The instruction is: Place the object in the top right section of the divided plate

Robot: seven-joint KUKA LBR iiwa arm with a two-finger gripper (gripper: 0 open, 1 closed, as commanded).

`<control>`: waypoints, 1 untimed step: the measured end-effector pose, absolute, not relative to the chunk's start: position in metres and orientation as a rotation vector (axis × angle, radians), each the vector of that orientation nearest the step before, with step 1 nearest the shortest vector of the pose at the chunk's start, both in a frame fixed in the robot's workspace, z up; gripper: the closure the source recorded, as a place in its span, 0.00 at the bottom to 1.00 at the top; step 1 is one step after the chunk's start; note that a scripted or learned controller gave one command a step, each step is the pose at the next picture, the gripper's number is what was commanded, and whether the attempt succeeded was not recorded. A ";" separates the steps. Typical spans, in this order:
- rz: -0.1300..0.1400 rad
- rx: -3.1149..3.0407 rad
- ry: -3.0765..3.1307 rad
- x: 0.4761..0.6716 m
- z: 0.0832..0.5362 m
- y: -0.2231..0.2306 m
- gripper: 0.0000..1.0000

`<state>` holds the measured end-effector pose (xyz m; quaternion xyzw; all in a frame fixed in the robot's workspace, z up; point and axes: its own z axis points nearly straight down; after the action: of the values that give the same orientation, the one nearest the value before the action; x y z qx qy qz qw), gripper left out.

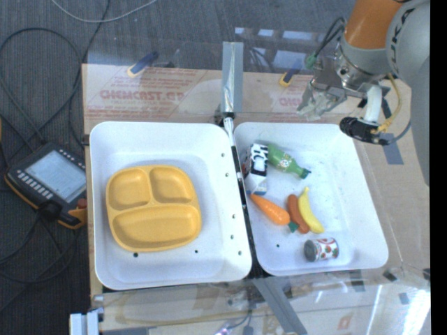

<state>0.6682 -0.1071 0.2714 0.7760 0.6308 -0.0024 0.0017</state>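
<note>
A yellow divided plate (151,207) lies in the left white bin (112,135), with two small sections at its top and one large section below. The right bin (360,187) holds a green bottle (286,161), a black-and-white carton (258,164), an orange carrot (270,210), a yellow banana (309,211), a reddish sausage (297,215) and a small can (320,249). My gripper (316,103) hangs above the far rim of the right bin, well clear of the objects, with nothing between its fingers.
A metal post (232,75) stands behind the seam between the bins. A teach pendant (45,180) lies off the bench to the left, with cables on the floor. Blue-and-yellow clips (142,63) sit on the cardboard behind the bins.
</note>
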 end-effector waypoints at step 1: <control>-0.004 2.476 1.934 0.668 0.270 -0.109 1.00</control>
<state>0.6684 -0.1093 0.2696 0.7881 0.6155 -0.0014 0.0001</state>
